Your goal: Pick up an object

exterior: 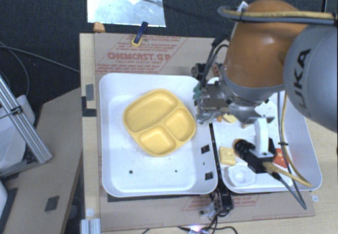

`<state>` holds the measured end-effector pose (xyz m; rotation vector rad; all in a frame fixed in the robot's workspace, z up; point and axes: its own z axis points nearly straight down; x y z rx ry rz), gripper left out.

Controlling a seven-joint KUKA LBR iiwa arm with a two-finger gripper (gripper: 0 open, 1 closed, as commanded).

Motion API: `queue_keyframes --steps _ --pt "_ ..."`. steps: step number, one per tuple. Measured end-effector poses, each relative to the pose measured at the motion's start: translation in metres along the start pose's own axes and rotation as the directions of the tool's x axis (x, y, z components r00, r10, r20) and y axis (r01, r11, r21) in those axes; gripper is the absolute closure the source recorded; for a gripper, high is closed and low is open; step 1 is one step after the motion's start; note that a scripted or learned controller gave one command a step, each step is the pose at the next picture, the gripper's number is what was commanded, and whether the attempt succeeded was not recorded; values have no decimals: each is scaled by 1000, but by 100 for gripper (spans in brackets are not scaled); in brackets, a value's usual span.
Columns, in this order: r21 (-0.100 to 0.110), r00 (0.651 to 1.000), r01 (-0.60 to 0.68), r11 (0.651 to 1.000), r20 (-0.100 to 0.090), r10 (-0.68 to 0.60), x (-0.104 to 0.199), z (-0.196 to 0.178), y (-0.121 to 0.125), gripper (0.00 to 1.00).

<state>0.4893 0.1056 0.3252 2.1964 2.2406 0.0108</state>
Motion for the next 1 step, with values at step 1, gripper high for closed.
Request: queue_keyframes --steps 1 --pt "0 1000 -1 1000 1 1 0 0 0 0"
